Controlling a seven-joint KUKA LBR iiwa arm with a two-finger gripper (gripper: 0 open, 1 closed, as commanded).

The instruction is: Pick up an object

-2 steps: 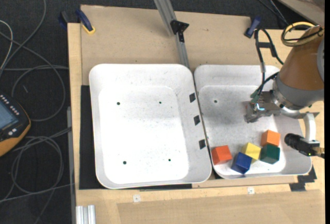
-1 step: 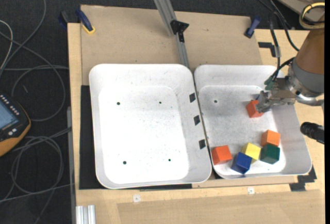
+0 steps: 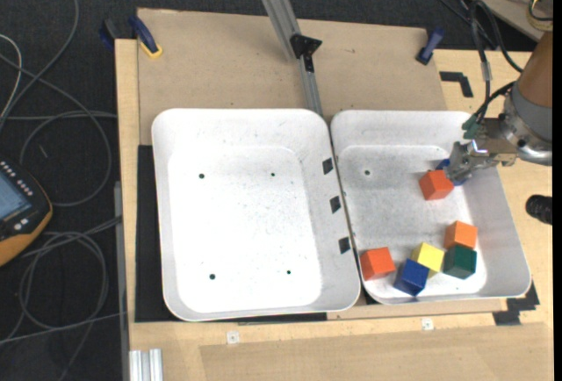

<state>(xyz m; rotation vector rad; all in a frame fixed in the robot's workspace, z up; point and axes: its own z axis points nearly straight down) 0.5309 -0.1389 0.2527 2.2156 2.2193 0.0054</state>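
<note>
The gripper [image 3: 458, 163] sits at the right bin's [image 3: 386, 138] two o'clock, touching a red-orange block [image 3: 435, 184] at its tip; its opening I cannot tell. Five more blocks cluster at five o'clock.

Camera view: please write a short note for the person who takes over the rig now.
End effector: over the right bin, at an orange-red block; a grip cannot be confirmed.
Other blocks along that bin's near edge: orange, blue, yellow, green, another orange.
Done: arm reached the block.
Left: confirm the grasp and lift it.
</note>
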